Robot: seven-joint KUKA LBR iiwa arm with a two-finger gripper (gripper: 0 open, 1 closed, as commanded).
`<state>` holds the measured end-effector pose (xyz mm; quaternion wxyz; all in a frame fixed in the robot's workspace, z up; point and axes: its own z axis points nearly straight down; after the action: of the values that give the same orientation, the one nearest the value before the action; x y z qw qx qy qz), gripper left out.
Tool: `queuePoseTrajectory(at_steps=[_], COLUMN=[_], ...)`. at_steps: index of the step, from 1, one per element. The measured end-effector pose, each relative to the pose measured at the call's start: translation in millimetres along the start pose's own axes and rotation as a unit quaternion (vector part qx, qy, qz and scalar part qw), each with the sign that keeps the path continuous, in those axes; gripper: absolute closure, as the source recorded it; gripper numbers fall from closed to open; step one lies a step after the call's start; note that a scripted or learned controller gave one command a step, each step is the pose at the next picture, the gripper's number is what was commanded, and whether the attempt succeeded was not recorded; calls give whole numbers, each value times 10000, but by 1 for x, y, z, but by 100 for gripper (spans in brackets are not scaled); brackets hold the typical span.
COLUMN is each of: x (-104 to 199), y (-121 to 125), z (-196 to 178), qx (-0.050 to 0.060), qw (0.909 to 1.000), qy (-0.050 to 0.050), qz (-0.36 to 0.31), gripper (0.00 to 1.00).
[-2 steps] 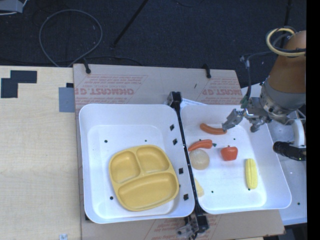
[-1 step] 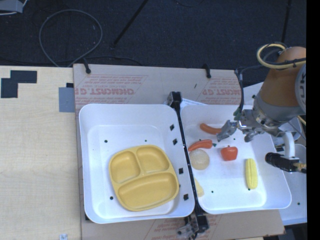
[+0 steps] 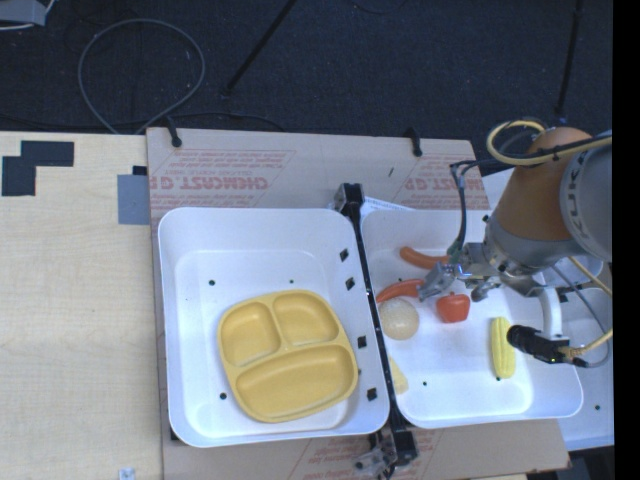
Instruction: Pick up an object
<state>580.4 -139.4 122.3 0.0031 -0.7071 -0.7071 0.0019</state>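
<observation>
End effector (image 3: 452, 286) hovers low above red tomato (image 3: 453, 308).

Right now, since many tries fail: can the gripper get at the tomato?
Probably yes. The gripper hangs just above the tomato, whose top lies uncovered; the pale ball and corn sit apart from it.

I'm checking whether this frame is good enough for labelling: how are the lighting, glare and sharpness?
Camera view: even, soft light; the two white bins look bright, washing out some detail but without hard glare; the floor above is dark; the whole picture is slightly soft and low in resolution, so the claw above the red object is hard to read.
</observation>
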Motion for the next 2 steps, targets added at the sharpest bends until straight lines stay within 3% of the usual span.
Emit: queuePoseTrajectory(at_steps=[1,2], x=[1,0], y=[0,0], z=[36,25], qx=[-12,-16], qw=[10000,10000], qy=[-5,-3], qz=[8,23], gripper=[0,100])
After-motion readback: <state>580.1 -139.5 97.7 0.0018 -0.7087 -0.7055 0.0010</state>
